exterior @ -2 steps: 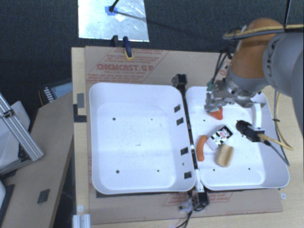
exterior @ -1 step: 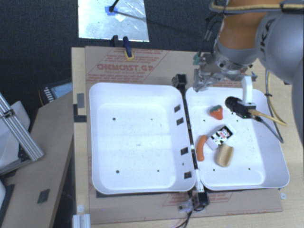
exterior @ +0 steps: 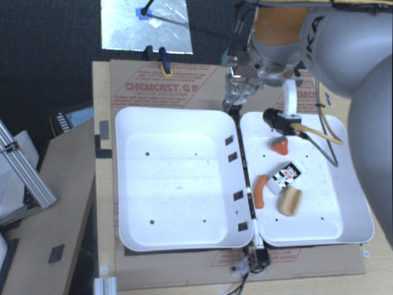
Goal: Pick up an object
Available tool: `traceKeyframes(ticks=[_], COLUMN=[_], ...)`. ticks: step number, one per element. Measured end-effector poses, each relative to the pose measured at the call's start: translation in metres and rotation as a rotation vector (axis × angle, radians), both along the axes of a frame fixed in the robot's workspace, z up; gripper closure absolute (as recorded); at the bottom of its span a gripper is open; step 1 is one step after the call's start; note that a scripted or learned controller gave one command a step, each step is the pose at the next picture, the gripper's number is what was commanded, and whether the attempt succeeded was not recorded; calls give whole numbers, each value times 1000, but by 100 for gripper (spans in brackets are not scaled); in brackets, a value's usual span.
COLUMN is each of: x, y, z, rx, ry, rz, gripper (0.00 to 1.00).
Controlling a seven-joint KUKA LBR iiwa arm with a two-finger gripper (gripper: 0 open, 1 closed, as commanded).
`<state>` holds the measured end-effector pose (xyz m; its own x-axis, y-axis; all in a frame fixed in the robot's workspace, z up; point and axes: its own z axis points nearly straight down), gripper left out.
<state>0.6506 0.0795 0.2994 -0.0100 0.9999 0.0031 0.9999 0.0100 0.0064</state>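
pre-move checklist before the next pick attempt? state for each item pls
1. Targets present: ok. The right bin holds an orange sausage-shaped piece, a tan block, a black-and-white printed piece and a small red-orange item.
2. Gripper position: not ok. It sits at the far end of the divider between the bins, away from all four items.
3. Grasp: not ok. Nothing is visible between the fingers.
4. Finger opening: cannot tell, too small and blurred.
5. Object spacing: not ok. The tan block, sausage piece and printed piece lie close together.
6. Cable clearance: cannot tell. The yellow cables run over the right bin near the red-orange item.
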Motion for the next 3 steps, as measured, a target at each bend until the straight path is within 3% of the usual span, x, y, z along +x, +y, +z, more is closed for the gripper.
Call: traceKeyframes(ticks=[1, 2, 3], x=[19, 18, 16], y=[86, 143, 155], z=[51, 97, -47], rx=[1, 0, -5], ry=[-2, 0, 15], rz=[0, -2, -4], gripper=[100, 100, 100])
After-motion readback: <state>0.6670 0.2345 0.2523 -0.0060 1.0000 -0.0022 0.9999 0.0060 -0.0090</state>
